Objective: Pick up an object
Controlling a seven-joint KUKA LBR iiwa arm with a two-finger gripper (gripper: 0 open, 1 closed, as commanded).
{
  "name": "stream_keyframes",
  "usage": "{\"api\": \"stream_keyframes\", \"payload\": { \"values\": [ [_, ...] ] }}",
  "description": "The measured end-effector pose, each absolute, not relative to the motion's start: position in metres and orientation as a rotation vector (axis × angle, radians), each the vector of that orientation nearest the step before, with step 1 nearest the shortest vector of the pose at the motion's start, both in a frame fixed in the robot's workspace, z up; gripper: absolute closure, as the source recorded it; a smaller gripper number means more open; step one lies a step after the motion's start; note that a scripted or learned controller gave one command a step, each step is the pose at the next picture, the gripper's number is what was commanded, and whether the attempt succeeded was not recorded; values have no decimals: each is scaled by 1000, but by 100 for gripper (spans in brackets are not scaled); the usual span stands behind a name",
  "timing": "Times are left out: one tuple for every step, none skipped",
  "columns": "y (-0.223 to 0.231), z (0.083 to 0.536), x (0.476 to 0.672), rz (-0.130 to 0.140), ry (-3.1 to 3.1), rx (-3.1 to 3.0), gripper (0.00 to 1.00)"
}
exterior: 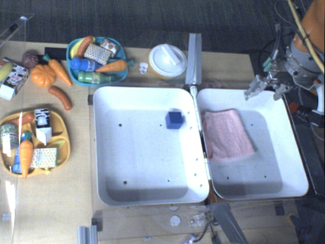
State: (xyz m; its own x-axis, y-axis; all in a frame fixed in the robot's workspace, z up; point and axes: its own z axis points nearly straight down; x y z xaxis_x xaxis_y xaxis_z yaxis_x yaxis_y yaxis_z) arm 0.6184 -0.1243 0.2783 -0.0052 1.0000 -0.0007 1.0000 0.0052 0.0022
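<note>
A small blue cube [174, 119] lies in the left bin [106, 151], near its upper right side. A pink folded cloth [227, 134] lies in the left half of the right bin [284, 151]. My gripper [266, 87] hangs over the back edge of the right bin, up and to the right of the cloth. Its two fingers [253, 89] are spread apart with nothing between them.
A metal divider post [192, 60] stands behind the seam of the bins. A white lidded bowl [167, 61], a blue bowl of toy food [96, 61], a yellow tray of toy food [33, 142] and loose toy vegetables [51, 78] lie left of and behind the bins.
</note>
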Motion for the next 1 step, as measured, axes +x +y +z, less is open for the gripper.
{"api": "stream_keyframes", "payload": {
  "values": [
    [-69,292,632,4,2411,2008,0]
  ]
}}
